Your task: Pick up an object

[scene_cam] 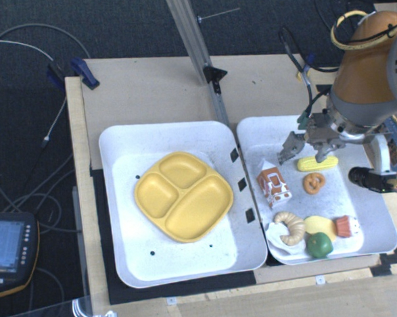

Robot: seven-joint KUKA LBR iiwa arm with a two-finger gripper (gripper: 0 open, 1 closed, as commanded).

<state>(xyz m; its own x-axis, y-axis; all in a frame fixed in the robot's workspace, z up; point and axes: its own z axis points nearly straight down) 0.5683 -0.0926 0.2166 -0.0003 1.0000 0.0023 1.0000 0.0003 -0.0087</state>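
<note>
While the arm point(365, 68) reached in from the right, its tool point(311, 148) hung over the right bin point(251, 134) with fingers spread, pinching nothing. Just beside its tips lay a corn cob point(317, 162), with a pretzel point(313, 183) below it and a small carton point(273, 186) to the left. A yellow tray point(183, 196) sat in the left bin point(116, 146).

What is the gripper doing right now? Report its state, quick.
Gripper: open, holding nothing, hanging over the right bin just above the yellow corn cob.
</note>
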